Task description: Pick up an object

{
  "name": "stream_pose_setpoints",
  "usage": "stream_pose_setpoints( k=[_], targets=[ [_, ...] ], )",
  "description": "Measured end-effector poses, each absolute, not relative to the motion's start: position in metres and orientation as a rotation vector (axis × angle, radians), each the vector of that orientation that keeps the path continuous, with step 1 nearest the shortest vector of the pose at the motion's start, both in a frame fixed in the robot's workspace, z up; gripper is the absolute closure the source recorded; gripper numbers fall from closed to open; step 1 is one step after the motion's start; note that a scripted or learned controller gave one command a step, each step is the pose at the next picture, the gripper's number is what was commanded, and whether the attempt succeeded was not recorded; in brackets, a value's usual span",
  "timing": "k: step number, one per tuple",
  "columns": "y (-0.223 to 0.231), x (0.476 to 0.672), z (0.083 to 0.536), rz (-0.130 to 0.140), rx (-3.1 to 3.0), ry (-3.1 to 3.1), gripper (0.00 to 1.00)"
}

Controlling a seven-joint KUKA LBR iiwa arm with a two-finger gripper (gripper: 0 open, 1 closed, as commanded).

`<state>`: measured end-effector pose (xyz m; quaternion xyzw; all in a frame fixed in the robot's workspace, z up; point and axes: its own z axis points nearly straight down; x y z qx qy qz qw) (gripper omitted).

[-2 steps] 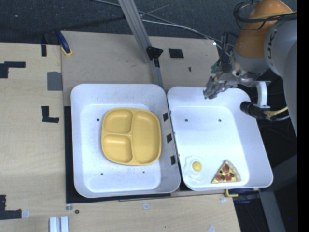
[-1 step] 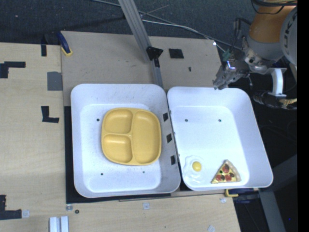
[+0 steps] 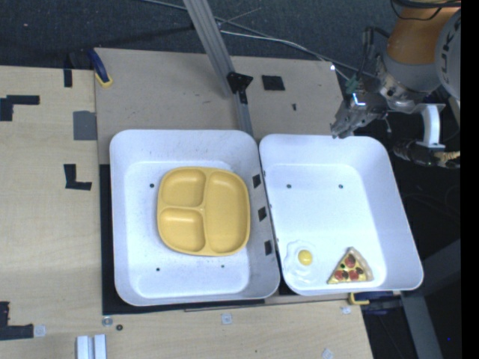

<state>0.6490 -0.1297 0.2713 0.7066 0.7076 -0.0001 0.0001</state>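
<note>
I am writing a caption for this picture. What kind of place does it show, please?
Most likely a robotics lab test bench, not a kitchen. A robot arm with its gripper reaches over two white bins holding toy food: a fried egg, a pizza slice and a yellow divided plate.

1 fixed camera looks down on the table from above at a slant, far enough back to take in both white bins whole. The left bin fills the centre-left of the frame, the right bin the centre-right. The arm enters at the upper right corner, with dark floor along the top edge.
</note>
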Motion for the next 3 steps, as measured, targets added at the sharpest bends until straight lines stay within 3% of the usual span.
stream_pose_setpoints(
  k=[2,3],
  targets=[
    [-0.015,0.629,0.253,-0.004,2.217,2.230,1.00],
    [0.049,0.628,0.244,-0.003,2.216,2.231,1.00]
  ],
)
